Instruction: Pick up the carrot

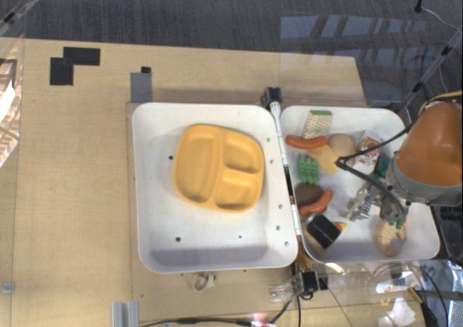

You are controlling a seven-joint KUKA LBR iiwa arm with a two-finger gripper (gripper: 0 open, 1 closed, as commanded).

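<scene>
Jaws (369, 206) hover right of carrot (316, 202) — apart.

no legible text (packaging print blurred)

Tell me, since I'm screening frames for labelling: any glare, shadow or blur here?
Camera view: pale reflections streak the clear panel above the right bin; soft shadow lies along the left bin near its front wall; the tool and small items beneath it look blurred; the yellow tray is sharp.

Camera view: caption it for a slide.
Arm's pincer hovers in the right bin of toy food; yellow tray sits in the left bin.
</scene>
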